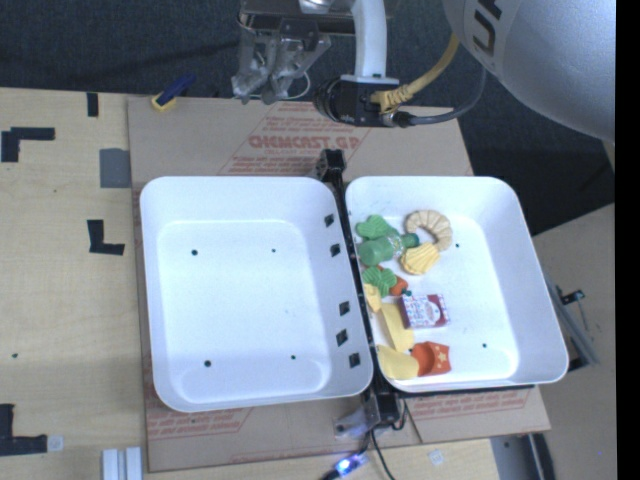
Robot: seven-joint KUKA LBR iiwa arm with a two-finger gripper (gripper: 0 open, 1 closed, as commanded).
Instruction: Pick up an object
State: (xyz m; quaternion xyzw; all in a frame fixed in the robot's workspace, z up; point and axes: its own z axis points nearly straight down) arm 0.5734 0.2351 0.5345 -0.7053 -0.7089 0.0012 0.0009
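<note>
Toys bunched in right bin, gripper parked high

Toy food [405,288] crowds the left wall of the right bin [500,268]. I see the gripper [270,73] above the bench's far edge, holding nothing; I cannot tell its jaw state, probably clearing the camera's view.

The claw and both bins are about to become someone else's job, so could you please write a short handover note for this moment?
Claw: raised behind the bins, above the cardboard sheet, with nothing visible between its fingers; open or shut is unclear.
Things: all the toy food lies along the left side of the right bin: green piece, croissant, red packet, yellow piece.
Left bin: white floor showing.
Done: no pick yet.
Left: descend over the right bin and grasp one item.
</note>
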